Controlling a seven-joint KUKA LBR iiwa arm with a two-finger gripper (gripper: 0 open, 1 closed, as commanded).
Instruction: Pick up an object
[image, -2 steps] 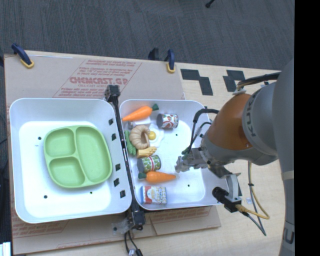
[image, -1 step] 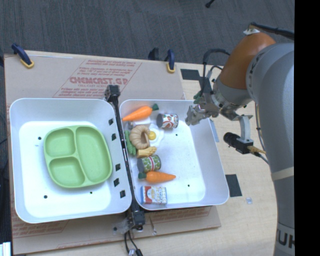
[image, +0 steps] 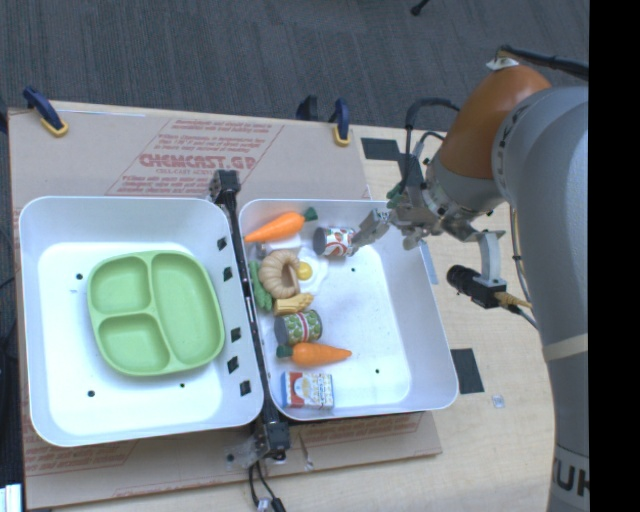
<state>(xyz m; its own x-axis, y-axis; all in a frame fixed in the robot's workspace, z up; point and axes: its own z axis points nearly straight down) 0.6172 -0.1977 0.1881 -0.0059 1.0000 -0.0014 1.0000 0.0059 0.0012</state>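
Two white bins (image: 60, 400) on brown cardboard (image: 120, 150) (clamped); grey carpet (image: 200, 50); end effector (image: 372, 228) state unclear.

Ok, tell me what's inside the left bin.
The left bin holds one green divided plate with three compartments, nothing in them. A few dark dots mark the bin floor around it. Whatever lies beneath the plate is covered.

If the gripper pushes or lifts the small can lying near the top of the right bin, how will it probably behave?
The small can lies on its side on the smooth floor of the right bin, so a push would probably roll it. It looks rigid and likely light. Its rounded body may slip unless gripped squarely.
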